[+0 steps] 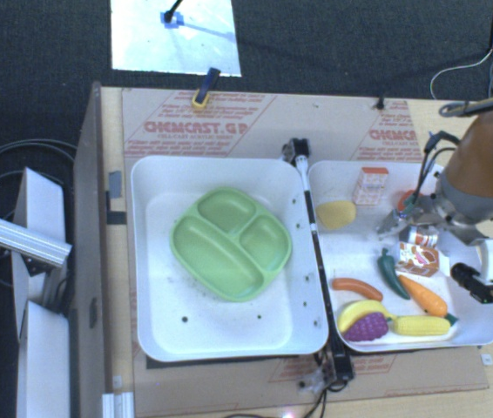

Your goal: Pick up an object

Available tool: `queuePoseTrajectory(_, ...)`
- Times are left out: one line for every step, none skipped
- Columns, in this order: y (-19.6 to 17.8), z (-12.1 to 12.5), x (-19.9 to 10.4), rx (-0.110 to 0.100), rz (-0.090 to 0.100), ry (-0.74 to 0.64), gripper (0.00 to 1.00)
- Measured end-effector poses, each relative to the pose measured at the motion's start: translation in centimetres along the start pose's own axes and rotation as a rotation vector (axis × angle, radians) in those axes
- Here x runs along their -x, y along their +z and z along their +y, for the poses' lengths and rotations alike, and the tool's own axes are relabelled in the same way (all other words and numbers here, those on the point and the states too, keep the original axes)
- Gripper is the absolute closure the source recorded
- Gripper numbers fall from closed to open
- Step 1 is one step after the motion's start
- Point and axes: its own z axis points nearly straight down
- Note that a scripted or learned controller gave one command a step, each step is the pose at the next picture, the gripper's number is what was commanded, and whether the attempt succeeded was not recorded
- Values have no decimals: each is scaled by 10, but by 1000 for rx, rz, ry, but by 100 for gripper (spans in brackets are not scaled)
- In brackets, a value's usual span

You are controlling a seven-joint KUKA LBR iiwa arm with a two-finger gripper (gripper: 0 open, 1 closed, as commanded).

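Seemingly toy foods in right bin (344, 174), green plate (231, 243) in left bin (155, 233)

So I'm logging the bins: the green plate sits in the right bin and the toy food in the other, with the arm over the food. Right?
Not quite. The camera view shows the green plate in the left bin; the toy food, such as the carrot and corn, lies in the right bin, where the arm reaches.

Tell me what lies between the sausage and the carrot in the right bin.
In the camera view, the dark green pepper lies between the sausage and the carrot.
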Motion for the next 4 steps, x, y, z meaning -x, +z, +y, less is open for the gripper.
queuePoseTrajectory(0, -5, 0, 0, 1, -2, 0)
queuePoseTrajectory(16, -55, -4, -31, 15, 3, 0)
queuePoseTrajectory(7, -54, -5, -32, 16, 1, 100)
queuePoseTrajectory(-109, -10, -8, -25, 15, -4, 100)
